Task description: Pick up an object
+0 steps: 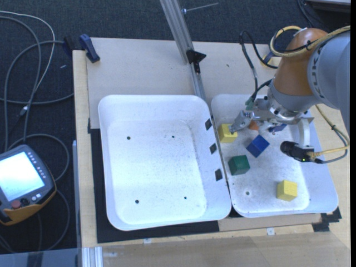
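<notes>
My jaws (251, 122) over the right bin (322, 196), their spread hard to make out, yellow block (227, 133) just beside them near the divider, blue block (258, 146) close below, left bin (150, 166) roomy.

Two bins sit side by side: the left bin (111, 115) and the right bin (322, 188). In the right bin lie four blocks: one (227, 133) far-left, one (257, 146) just right of it, one (238, 164) nearer, one (287, 190) near-right. The gripper (253, 121) hangs over the far part, perhaps above a small fifth object.

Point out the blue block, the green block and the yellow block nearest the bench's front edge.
blue block (258, 146): camera view, its top face.
green block (239, 164): camera view, its top face.
yellow block (287, 189): camera view, its top face.
</notes>
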Robot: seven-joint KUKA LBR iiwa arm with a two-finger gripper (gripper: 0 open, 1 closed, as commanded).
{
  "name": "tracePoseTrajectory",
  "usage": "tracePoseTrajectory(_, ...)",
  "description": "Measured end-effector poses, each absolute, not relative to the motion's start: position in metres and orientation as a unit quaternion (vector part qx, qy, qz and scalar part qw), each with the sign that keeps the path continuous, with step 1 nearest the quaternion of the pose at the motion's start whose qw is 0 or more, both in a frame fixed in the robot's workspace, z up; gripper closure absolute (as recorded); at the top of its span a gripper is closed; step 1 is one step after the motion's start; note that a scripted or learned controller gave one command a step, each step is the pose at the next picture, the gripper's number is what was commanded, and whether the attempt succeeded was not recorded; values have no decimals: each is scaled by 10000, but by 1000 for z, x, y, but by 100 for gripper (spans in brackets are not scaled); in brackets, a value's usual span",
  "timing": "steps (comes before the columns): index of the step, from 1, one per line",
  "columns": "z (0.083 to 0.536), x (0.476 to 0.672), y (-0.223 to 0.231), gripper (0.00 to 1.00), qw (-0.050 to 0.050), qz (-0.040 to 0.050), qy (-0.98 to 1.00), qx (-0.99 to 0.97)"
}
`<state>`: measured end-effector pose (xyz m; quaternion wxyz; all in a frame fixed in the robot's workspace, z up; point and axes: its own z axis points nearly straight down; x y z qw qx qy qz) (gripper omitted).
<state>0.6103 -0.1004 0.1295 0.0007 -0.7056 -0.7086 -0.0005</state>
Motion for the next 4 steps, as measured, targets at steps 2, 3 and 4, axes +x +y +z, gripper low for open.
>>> tracePoseTrajectory(2,102,600,-154,0,-11,4,-7060,-7082)
tracePoseTrajectory(3,99,551,-112,0,35,7,-7073,-7069)
tracePoseTrajectory(4,100,620,-119,0,-26,-15,-7082,-7060)
